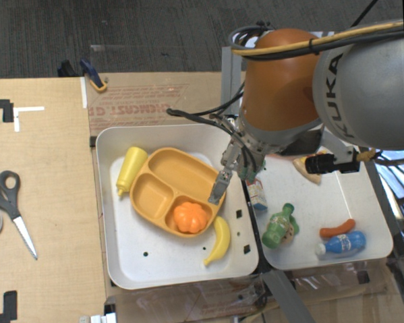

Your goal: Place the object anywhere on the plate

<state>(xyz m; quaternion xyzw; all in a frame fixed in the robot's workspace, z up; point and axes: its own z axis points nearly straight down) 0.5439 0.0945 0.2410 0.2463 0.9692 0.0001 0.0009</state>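
Hovering over the right rim of the plate (163,167), the claw (219,189) hangs with its fingers pointing down toward seven o'clock — whether they are parted or pinched together I cannot tell, and nothing visible sits between them. The orange fruit (190,217), which I judge to be the task's thing, already lies in the plate's lower compartment, just off the claw at about seven o'clock, close by. It is round, so no long axis to worry about. If that reading is right, the job looks done, and the coming move would be a straight lift clear.

Around the plate in the left bin (126,263): a yellow bottle (130,169) touching the rim at nine o'clock, and a banana (220,241) just outside at five o'clock, its long axis running roughly one to seven.

Writing — "KUKA" reads down the grey arm (370,81), and faint reversed red lettering marks the cardboard (151,103) on the tabletop (42,199), too blurred to make out.
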